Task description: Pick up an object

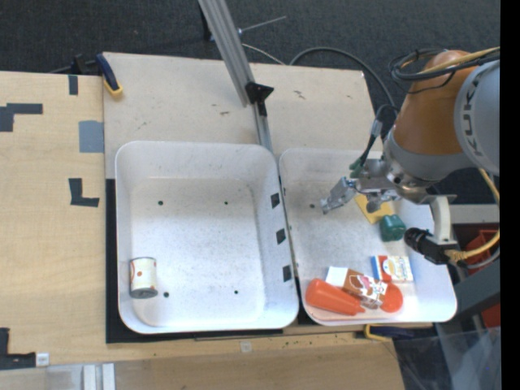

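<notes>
The arm reaches in over the right bin (325, 242), its hand (335, 200) hanging low above that bin's bare upper floor, fingers slightly parted with nothing between them. Landmark: the orange carrot-shaped toy (333, 297) near the right bin's front rim. Just right of it lies a red-and-brown packet (370, 288), then a small blue-and-white box (392, 268); farther back sits a green block (392, 227) (beside something yellow, partly hidden). Well left of the carrot, in the left bin (195, 157), lies a small can (143, 277).
</notes>
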### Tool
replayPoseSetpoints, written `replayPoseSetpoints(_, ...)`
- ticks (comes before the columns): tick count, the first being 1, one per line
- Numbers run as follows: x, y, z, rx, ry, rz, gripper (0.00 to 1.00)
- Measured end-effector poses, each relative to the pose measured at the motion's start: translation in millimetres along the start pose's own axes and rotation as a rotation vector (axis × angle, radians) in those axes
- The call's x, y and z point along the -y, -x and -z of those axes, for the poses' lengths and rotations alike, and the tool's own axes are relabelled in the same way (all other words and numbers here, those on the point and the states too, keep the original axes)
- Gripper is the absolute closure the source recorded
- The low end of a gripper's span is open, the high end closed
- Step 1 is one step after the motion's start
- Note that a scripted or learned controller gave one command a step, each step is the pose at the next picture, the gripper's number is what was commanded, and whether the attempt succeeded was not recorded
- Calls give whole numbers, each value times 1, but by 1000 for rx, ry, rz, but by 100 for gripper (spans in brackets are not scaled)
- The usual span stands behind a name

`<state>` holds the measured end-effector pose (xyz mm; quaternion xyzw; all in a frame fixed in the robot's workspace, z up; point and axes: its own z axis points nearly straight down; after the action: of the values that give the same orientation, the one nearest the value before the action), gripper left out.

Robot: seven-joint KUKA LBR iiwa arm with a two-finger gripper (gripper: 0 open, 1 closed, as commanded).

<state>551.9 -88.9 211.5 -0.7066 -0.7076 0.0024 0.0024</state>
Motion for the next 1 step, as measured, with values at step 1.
replayPoseSetpoints(1, 10, 1, -59, 0, -2, -1, 0)
